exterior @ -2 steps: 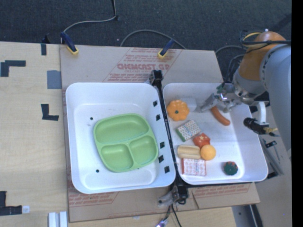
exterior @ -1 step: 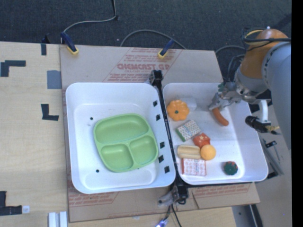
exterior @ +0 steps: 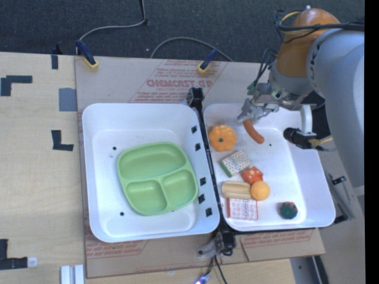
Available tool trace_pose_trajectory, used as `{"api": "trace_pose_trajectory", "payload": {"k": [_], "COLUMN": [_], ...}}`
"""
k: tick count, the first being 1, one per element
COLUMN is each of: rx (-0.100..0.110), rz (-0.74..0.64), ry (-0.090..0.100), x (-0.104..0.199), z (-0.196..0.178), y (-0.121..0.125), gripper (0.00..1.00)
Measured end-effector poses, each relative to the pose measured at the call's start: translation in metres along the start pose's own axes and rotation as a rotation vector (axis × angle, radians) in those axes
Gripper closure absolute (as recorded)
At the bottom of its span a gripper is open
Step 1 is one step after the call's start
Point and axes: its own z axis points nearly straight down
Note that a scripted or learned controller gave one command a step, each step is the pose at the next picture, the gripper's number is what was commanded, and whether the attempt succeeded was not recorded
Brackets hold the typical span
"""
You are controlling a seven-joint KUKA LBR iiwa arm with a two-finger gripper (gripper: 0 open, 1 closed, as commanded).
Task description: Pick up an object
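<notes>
Lying just below the jaws (exterior: 250,116), a sausage (exterior: 254,132)

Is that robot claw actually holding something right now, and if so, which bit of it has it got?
It cannot be told. The gripper sits right at the upper end of the small orange sausage in the right bin, but a real grip isn't visible.
</notes>
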Motion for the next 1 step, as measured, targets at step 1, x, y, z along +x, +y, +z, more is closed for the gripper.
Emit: {"api": "trace_pose_trajectory", "payload": {"k": [1], "rx": [0.003], "rz": [0.001], "ry": [0.0], "x": [0.067], "z": [-0.0237], "y": [-0.0209], "gripper": [1.0]}}
